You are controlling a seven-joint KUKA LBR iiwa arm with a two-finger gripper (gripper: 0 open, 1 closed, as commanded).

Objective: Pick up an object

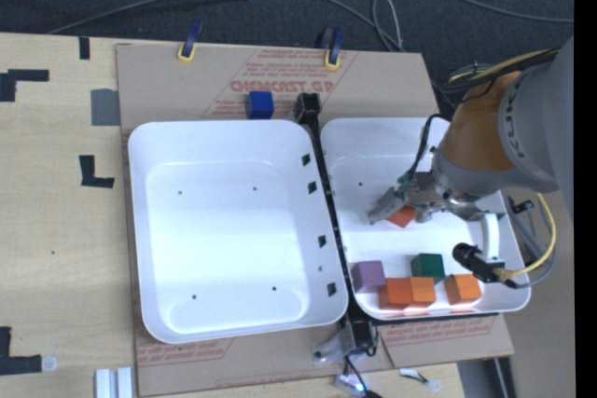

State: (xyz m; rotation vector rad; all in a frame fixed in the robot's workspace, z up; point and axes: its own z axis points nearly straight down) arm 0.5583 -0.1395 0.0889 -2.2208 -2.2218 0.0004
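Right now the arm [508,135] is reaching in from three o'clock and hanging over the right bin [373,140]. The gripper [401,205] is sitting low over a small red block [402,218] near the middle of that bin. Its grey fingers [384,206] are pointing toward nine o'clock, and they are lying over the top of the block, so I cannot tell if they are spread or pressed together, or if the block is really between them. I think the step is the grab itself. To do it well, the fingers should be going down on both sides of the block, not on top of it, and squeezing only when the block is in the middle. Then the lift should be going straight up and slowly, so the block is not slipping out. More blocks are waiting at six o'clock, along the bin's near wall: a purple block [368,274], a green block [428,265] and three orange blocks [410,292]. They are well apart from the gripper, so nothing is crowding it. The left bin [224,228] is lying at nine o'clock, and a blue block [260,103] is sitting outside it at twelve o'clock.
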